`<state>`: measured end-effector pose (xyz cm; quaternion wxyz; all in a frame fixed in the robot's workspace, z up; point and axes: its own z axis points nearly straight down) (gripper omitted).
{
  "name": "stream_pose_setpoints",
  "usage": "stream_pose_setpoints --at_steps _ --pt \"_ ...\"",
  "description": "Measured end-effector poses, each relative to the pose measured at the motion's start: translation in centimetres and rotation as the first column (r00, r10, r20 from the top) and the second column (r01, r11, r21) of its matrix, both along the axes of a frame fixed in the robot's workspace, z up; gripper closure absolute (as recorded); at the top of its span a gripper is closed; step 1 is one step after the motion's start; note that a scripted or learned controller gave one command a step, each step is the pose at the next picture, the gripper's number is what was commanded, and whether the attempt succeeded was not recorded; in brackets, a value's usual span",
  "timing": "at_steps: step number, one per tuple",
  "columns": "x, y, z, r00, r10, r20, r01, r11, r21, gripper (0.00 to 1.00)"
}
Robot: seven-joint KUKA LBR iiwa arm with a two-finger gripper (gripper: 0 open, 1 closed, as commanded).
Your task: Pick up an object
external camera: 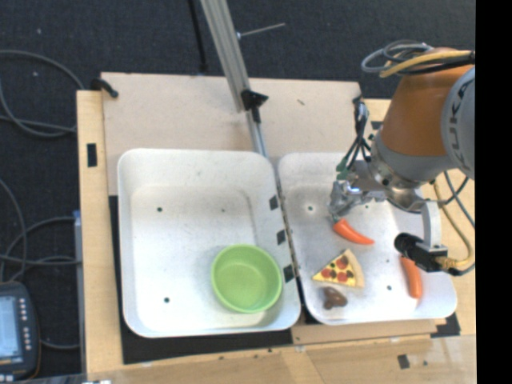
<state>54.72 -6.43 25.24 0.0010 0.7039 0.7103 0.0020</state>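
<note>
My gripper (342, 202) hangs low over the right bin (308, 174), its fingertips just above the upper end of an orange carrot-like piece (353, 232). Nothing shows between the fingers, and how far apart they stand is unclear. A pizza slice toy (340, 270) lies below that, with a small brown lump (334, 298) under it. A second orange piece (412, 277) rests near the bin's right side. In the left bin (160, 190) sits a green bowl (246, 278) at the lower right.
A slanted metal pole (232, 58) rises from between the two bins at the back. Cables and a black fitting (420, 250) hang from the wrist over the right bin's right side. Bare bench (184, 110) lies behind the bins.
</note>
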Motion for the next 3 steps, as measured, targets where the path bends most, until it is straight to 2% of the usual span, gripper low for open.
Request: stream_pose_setpoints --at_steps 1,2,3 --pt "0.4 4.9 0.4 1.0 0.0 -0.001 0.0 1.0 0.0 1.0" --pt "1.5 10.2 -1.3 1.0 -0.002 -0.005 0.002 1.0 -0.001 1.0" --pt "2.1 14.9 -0.5 1.0 -0.001 -0.003 0.001 1.0 0.001 1.0"
